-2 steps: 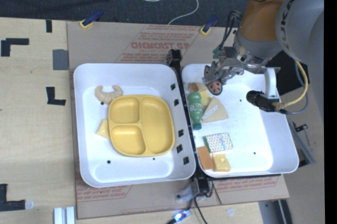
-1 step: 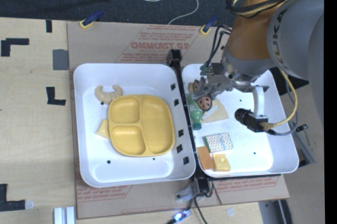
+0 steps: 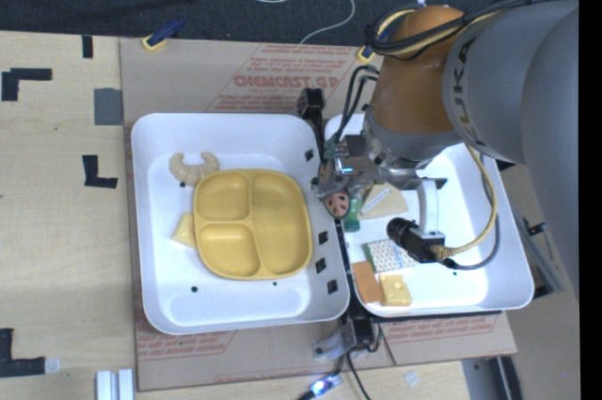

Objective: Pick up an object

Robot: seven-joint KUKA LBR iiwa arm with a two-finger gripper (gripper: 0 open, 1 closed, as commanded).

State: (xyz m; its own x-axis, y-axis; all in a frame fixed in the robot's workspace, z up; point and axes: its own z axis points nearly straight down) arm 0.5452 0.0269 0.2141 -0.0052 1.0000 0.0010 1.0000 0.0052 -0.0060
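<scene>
My gripper (image 3: 341,191) hangs low over the left side of the right bin (image 3: 470,295), just right of the wall between the bins. Small items crowd under it: a brownish round piece (image 3: 336,200) and a green piece (image 3: 352,221). The wrist hides the fingertips, so I cannot make out whether anything sits between them. Further front in the same bin lie a patterned green-white square (image 3: 383,254), a yellow block (image 3: 396,291) and an orange-brown flat piece (image 3: 365,279). A pale cream flat piece (image 3: 387,200) lies right of the gripper.
The left bin (image 3: 155,285) holds a yellow divided plate (image 3: 253,223), a tan curved piece (image 3: 193,167) behind it, and a yellow wedge (image 3: 182,231) peeking out at its left. A black cable connector (image 3: 411,238) hangs over the right bin.
</scene>
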